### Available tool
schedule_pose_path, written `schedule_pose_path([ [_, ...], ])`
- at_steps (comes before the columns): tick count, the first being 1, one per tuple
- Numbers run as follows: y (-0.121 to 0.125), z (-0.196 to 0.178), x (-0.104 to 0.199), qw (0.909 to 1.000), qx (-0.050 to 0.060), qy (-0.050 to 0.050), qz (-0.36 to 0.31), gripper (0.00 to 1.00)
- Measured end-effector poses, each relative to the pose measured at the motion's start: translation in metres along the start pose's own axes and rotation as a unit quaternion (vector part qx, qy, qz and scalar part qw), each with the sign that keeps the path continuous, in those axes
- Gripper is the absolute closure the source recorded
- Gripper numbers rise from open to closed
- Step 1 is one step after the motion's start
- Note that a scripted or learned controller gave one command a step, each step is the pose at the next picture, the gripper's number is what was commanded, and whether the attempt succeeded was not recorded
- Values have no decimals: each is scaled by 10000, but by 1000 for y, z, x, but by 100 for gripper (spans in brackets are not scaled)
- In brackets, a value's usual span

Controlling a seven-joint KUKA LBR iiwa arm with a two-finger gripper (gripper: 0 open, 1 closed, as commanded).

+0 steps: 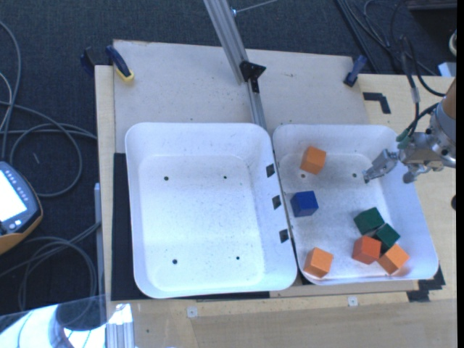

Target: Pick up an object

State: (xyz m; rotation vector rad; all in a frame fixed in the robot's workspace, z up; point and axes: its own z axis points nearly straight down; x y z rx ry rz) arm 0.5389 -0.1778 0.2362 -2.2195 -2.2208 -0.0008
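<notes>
The right bin (341, 130) holds several small cubes. An orange cube (313, 160) lies near its back, a blue cube (304, 203) by its left wall and another orange cube (317, 262) at the front. In the front right corner a dark green cube (368, 220), a second green cube (388, 234), a red cube (366, 249) and an orange cube (394, 258) sit bunched together. My gripper (393, 172) hovers over the bin's right side, behind that bunch. It is open with nothing between its fingers.
The left bin (145, 133) stands beside the right one, with black clips along their shared wall (279, 201). A slanted metal pole (232, 38) rises behind the bins. Blue clamps (119, 62) hold the bench board's back corners.
</notes>
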Motion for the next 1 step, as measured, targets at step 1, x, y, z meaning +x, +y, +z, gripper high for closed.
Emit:
schedule_pose_path([
  [1, -54, 104, 32, 10000, 49, 18, 0, 0],
])
